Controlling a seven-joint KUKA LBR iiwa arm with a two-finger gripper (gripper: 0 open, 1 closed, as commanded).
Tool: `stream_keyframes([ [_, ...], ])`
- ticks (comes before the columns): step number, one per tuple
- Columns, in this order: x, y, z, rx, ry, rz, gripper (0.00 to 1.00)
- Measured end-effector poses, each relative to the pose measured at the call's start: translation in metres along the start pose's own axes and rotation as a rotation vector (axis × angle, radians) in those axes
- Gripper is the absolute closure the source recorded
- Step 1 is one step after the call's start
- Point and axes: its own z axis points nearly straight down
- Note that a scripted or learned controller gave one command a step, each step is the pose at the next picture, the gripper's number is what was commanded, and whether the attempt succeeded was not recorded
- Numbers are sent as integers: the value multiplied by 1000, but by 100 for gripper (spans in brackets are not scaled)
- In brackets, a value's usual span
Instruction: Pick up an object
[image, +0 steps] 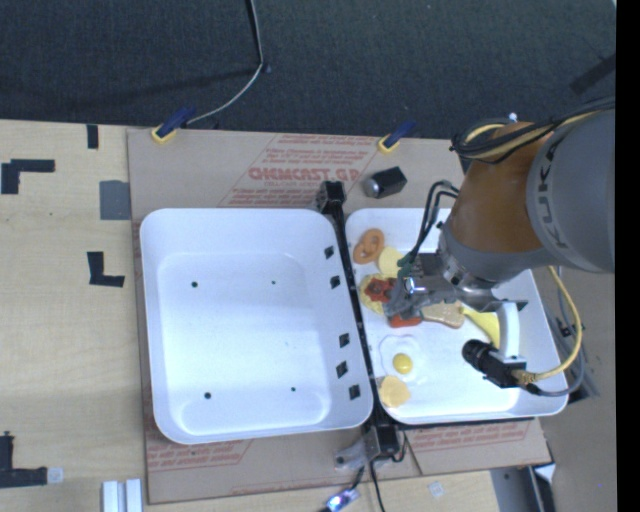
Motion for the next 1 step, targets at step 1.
stream_keyframes([
  [1,-64,-44,73,5,-1,7,100],
])
